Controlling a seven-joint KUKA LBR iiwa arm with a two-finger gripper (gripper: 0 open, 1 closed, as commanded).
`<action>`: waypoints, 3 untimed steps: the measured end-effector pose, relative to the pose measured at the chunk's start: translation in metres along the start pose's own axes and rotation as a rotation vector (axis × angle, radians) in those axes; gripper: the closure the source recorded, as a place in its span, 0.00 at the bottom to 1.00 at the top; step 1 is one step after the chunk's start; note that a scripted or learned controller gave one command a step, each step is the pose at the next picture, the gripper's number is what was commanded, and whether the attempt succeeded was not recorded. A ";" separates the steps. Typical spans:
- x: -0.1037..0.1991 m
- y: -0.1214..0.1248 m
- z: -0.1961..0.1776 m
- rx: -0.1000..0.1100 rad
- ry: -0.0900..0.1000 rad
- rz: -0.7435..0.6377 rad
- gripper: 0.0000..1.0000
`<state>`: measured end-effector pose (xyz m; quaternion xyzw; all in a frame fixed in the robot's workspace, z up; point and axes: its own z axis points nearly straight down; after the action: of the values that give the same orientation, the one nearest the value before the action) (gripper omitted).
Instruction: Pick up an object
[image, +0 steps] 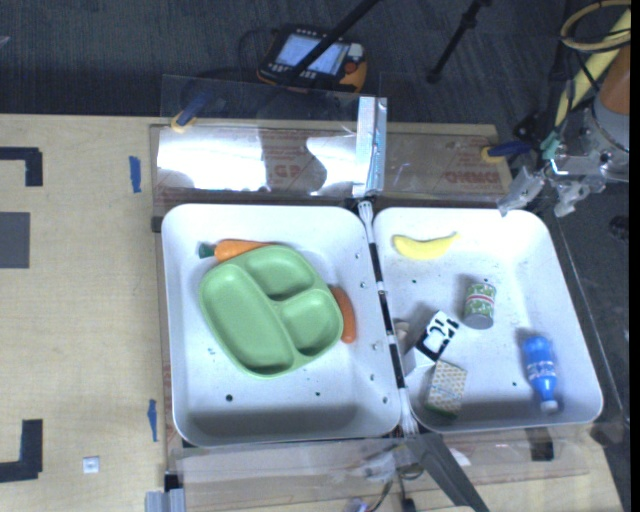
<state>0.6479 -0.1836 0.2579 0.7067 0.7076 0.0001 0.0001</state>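
Observation:
The right bin (575, 290) holds a yellow banana (424, 244) at its back, a green can (480, 302) in the middle, a blue bottle (540, 370) at the front right, a black-and-white box (436, 335) and a patterned packet (447, 385) near the divider. My gripper (542, 195) hovers above the bin's back right corner, open, with nothing between its fingers. It stands well right of the banana and behind the can.
The left bin (190, 400) carries a green divided plate (270, 308) lying over two orange carrots (240, 248) (345, 312). A clear plastic screen (260, 150) stands behind the bins. A handheld controller (310, 58) lies on the floor beyond.

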 end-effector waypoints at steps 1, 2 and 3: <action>0.001 0.001 -0.011 -0.004 -0.002 -0.002 1.00; 0.050 -0.041 0.074 -0.001 0.000 -0.006 1.00; 0.049 -0.041 0.074 -0.001 0.000 -0.005 0.00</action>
<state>0.6072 -0.1345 0.1844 0.7048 0.7094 0.0003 0.0005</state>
